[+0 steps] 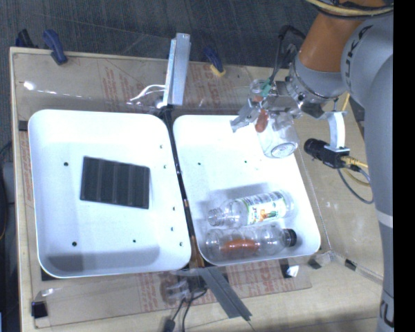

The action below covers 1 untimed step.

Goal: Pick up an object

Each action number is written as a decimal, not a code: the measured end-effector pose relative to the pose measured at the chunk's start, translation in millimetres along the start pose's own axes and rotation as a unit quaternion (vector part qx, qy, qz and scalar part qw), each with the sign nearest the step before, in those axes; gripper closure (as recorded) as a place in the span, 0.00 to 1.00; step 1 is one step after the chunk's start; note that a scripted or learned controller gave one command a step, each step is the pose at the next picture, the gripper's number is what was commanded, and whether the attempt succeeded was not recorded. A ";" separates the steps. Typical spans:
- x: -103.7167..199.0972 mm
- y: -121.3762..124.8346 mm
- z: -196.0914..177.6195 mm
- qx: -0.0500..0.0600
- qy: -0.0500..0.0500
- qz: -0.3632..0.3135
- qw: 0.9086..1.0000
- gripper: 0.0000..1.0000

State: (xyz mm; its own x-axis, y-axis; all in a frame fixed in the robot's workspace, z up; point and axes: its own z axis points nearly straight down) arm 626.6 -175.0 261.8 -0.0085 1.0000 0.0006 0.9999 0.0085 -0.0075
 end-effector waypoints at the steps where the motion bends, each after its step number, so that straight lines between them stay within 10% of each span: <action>1: -29.2 -27.5 69.9 0.000 0.000 -0.022 1.000 0.00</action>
State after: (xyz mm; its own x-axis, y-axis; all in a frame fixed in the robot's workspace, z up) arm 598.8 -204.4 192.1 -0.0533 0.9986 0.0001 0.9986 0.0533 -0.0066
